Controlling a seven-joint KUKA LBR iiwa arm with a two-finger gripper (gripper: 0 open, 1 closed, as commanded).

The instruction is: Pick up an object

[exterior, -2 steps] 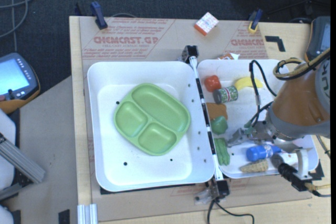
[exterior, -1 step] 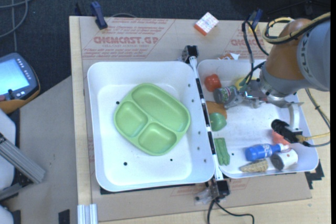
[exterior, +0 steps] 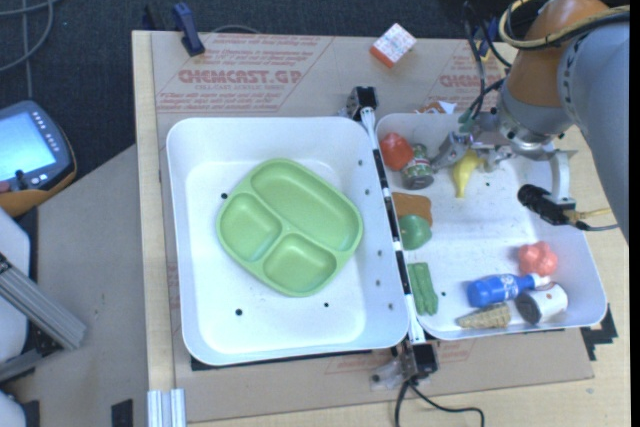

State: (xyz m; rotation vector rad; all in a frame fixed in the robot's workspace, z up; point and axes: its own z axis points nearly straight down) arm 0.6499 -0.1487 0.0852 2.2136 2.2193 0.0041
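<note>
Room is tight at the upper edge of the right bin (exterior: 590,260), where my pincer (exterior: 468,147) hangs near the back wall. Its fingers are hidden under my wrist, so I cannot tell how wide they stand. The yellow banana (exterior: 465,173) lies just below it (touching or not, unclear), with a red tomato (exterior: 395,151) left, toward the divider.

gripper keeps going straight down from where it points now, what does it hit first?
Most likely the yellow banana, lying right under the gripper in the right bin. Depth is unclear from this slanted view.
</note>
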